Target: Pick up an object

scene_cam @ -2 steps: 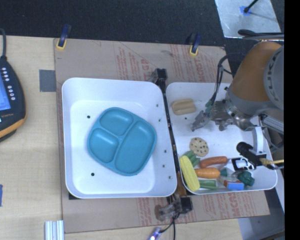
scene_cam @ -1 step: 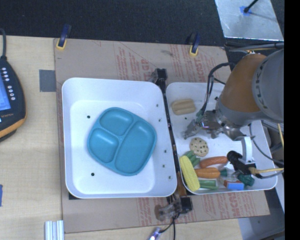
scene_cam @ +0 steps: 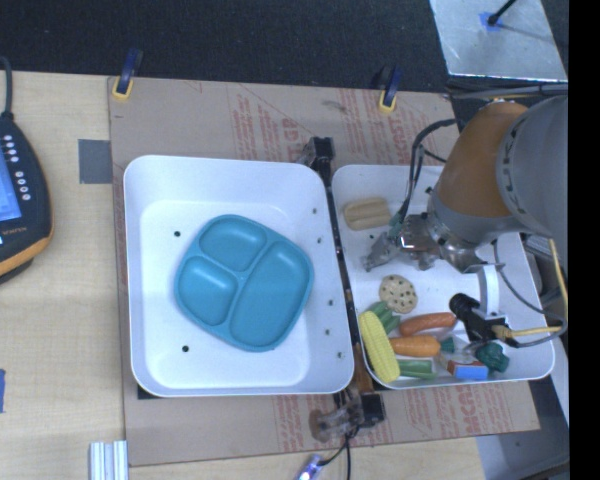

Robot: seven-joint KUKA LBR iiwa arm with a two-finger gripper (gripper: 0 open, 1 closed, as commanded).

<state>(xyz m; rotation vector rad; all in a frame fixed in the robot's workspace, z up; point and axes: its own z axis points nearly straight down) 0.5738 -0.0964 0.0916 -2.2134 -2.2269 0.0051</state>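
My gripper (scene_cam: 380, 255) hangs low inside the right bin (scene_cam: 352, 183), its two grey fingers (scene_cam: 372, 259) pointing left and spread somewhat apart, with nothing between them. They sit over bare white floor. Just beyond them lies a tan bread roll (scene_cam: 367, 212). Just nearer lies a round cookie (scene_cam: 398, 292), apart from my fingertips. Nearer again, heaped along the bin's near wall, are a yellow corn cob (scene_cam: 378, 346), a hot dog (scene_cam: 428, 322), a carrot (scene_cam: 416, 347) and other small pieces too jumbled to name. Any of these could be the thing to pick; I judge the roll and cookie closest to hand, and I hold none yet.

My grey arm with its orange band (scene_cam: 477, 164) reaches in from the right.

The left bin (scene_cam: 132, 268) holds a blue divided plate (scene_cam: 244, 281), probably as a place to set things down. On the bench at far left rests a handheld controller (scene_cam: 10, 203). The cardboard underneath carries faint red print I cannot read.
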